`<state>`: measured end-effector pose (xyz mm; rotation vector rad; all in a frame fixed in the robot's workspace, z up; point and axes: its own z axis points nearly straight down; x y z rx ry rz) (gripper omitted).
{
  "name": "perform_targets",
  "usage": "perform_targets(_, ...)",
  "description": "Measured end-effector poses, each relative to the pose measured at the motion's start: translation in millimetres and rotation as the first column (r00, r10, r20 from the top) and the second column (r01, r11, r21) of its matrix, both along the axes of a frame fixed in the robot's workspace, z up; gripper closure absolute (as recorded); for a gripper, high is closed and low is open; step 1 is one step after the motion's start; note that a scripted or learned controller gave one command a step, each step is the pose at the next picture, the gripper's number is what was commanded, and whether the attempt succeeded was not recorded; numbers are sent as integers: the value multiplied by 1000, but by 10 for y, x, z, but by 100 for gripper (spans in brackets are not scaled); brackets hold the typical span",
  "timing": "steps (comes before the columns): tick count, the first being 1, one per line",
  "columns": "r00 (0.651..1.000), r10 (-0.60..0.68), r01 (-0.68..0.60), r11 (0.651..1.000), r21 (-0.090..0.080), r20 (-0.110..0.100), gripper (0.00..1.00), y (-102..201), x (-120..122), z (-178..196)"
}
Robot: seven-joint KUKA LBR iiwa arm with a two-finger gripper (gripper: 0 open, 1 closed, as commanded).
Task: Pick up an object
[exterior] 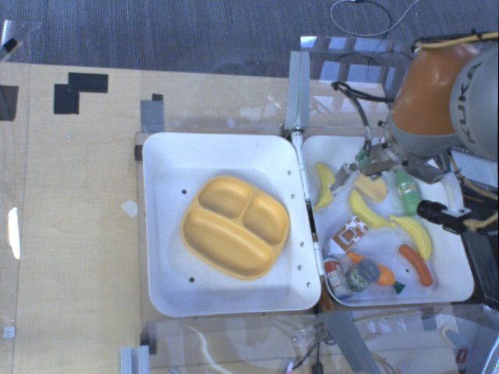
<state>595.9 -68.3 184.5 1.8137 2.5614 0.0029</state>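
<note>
Over the right bin (465, 291), the pincer (352, 174) hangs spread beside "KU" lettering (484, 90) on the arm

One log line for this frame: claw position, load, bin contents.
claw: above right bin, near cheese wedge | load: unclear | left bin: yellow divided plate | right bin: bananas, carrot, sausage, bottle

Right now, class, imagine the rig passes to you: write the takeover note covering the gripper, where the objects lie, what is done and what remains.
Gripper: low over the top of the right bin, above the pale yellow block; nothing visibly between its fingers.
Right bin: three bananas, green bottle, small carton, carrot, sausage, can.
Left bin: the yellow divided plate.
Done: approach only, no object lifted.
Left: grasp one object and lift it.
</note>
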Motion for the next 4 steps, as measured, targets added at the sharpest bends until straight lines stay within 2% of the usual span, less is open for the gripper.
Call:
perform_targets(1,954,300,-300,954,-4,8,0,-499,-293,-949)
perform_targets(2,954,301,-301,954,-4,15,100,-476,-262,-832)
perform_targets(3,938,345,-345,938,-2,3,100,-541,-246,-887)
perform_targets(4,957,288,-288,957,-3,4,100,-66,-345,329)
